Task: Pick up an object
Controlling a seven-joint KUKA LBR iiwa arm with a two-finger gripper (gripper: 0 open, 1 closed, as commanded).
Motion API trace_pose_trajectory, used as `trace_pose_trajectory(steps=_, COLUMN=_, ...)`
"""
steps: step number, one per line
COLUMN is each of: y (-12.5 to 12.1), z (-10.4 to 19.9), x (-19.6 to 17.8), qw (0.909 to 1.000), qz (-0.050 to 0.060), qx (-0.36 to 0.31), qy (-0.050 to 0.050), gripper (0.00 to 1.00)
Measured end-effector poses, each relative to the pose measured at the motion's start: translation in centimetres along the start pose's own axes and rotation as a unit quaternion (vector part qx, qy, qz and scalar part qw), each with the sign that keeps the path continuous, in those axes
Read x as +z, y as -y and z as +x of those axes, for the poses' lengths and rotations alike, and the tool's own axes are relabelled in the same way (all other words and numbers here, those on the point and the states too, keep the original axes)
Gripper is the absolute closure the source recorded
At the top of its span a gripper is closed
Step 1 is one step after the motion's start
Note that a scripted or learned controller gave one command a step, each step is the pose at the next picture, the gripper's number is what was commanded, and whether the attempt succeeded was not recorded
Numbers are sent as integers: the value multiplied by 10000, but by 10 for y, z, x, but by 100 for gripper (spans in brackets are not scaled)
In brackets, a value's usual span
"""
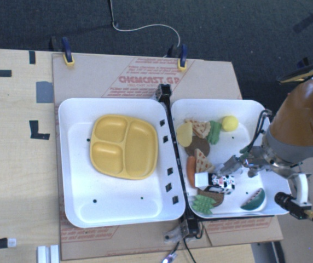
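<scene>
- Gripper low in right bin, approx centre-bottom of it; arm enters from 3 o'clock, grey w/ orange band.
- Jaws: can't tell if wide or narrow – the tip is a small black/white jumble, too blurred to separate from what's under it.
- No item visibly between the jaws.
- Nearest item: white block, touching or just beside gripper tip at its 9 o'clock. Small, flat, rectangular, plain white.
- Brown flat piece just beside the tip at 7 o'clock; dark brown, partly hidden by tip.
- Green ridged piece at 7 o'clock, further out, at bin's bottom edge.
- Orange carrot-like stick at 9 o'clock beyond the white block, upright along the bin's left wall.
- Tan waffle-pattern wedge at 10 o'clock, near.
- Further up at 11–12 o'clock: pale yellow disc, another waffle wedge, green pepper shape, yellow ball – well apart from the tip.
- Watermelon slice at 4 o'clock, near bin's bottom-right corner, apart from the tip; green rind, red flesh.
- Left bin holds yellow divided plate, 3 compartments, well apart at 9–10 o'clock.
</scene>
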State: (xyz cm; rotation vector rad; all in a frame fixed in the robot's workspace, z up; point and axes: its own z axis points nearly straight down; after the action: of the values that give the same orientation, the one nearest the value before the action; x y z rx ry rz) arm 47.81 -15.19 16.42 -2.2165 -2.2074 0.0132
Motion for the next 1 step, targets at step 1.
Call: trace_pose_trajectory(steps=1, y=-36, z=25, x=59, qw=9999, qz=-163, qx=-23, qy=45, gripper=0)
